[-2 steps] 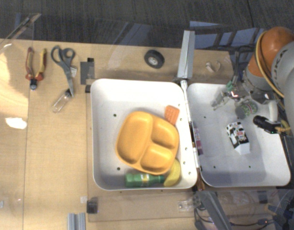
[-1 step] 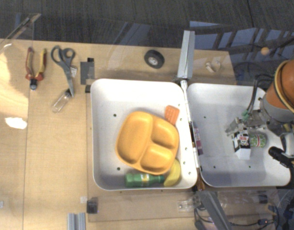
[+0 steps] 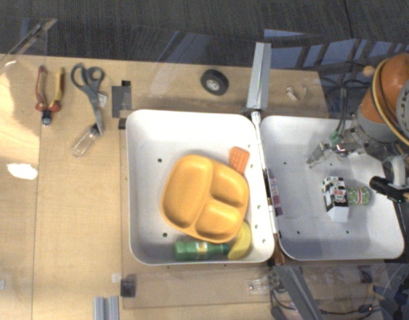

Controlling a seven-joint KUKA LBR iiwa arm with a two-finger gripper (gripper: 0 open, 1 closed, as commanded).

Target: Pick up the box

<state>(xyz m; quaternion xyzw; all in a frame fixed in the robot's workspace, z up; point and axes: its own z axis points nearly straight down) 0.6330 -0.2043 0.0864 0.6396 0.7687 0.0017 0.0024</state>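
One box [image 3: 336, 193] is in play: small, white with dark and red print, lying in the right bin [image 3: 291, 239] a little right of that bin's middle. The gripper [image 3: 330, 151] hangs over the bin's far half, so the box lies nearward from it and only slightly to the right. The two are near but apart.

The box's long axis seems to run far-to-near across the bin, roughly along the line from gripper to box. I judge the coming move to be a short shift toward the bin's near wall and then a descent, with the grip taken across the box's short width.

Whether the gripper is wide or narrow I cannot tell, as its tip is a grey blur against the bin's white floor. Nothing can be seen held in it.

A green thing [image 3: 358, 195] touches the box's right side — can or bottle, too small to say — and could get caught in the grip. The arm [image 3: 394, 92] is cut off beyond the bin's right side, and its wrist covers the bin's far right corner. The print on the box cannot be read.
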